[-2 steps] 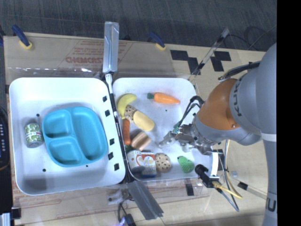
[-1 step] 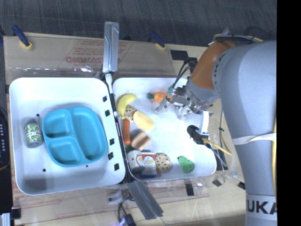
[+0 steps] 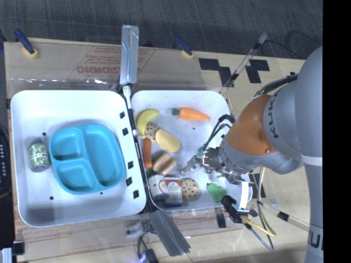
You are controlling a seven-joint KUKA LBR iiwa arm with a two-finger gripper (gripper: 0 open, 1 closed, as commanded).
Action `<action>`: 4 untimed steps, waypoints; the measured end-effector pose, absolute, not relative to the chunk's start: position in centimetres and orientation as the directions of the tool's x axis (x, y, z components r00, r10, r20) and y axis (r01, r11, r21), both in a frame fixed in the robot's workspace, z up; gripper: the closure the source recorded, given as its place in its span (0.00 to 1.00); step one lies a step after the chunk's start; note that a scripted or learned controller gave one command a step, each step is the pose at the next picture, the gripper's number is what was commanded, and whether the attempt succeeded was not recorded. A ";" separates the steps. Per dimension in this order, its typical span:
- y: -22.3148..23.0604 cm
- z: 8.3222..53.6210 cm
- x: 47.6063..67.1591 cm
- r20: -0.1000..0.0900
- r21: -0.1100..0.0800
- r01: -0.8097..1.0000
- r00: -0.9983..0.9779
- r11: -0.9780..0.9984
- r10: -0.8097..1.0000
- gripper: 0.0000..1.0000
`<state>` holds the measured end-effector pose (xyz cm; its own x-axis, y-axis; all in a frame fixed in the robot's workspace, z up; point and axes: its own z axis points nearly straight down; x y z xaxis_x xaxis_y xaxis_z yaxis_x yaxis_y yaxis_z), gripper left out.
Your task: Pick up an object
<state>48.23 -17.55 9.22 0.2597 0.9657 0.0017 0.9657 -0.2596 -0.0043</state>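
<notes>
The arm reaches in from the right and its gripper (image 3: 198,162) sits low in the right bin (image 3: 211,98), just right of the hot dog bun (image 3: 164,162); whether it is open or closed I cannot tell (the wrist hides most of it). Around it lie a carrot (image 3: 190,114) at the far side, a banana (image 3: 145,119), a pale yellow potato-like piece (image 3: 167,140), a cookie (image 3: 190,188), a small carton (image 3: 166,188) and a green item (image 3: 216,191) near the front; the left bin (image 3: 66,100) holds a blue divided tray (image 3: 86,158) and a small can (image 3: 39,155).
</notes>
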 end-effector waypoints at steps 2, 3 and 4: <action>-18.9 9.2 49.6 0.001 -0.003 0.995 0.099 -0.099 0.995 0.00; -17.7 9.1 56.3 0.001 -0.003 0.986 0.164 -0.164 0.986 0.00; -17.7 9.1 56.3 0.001 -0.003 0.986 0.165 -0.165 0.986 0.00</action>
<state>56.30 -17.71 9.14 0.1648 0.9863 0.0005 0.9863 -0.1648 -0.0032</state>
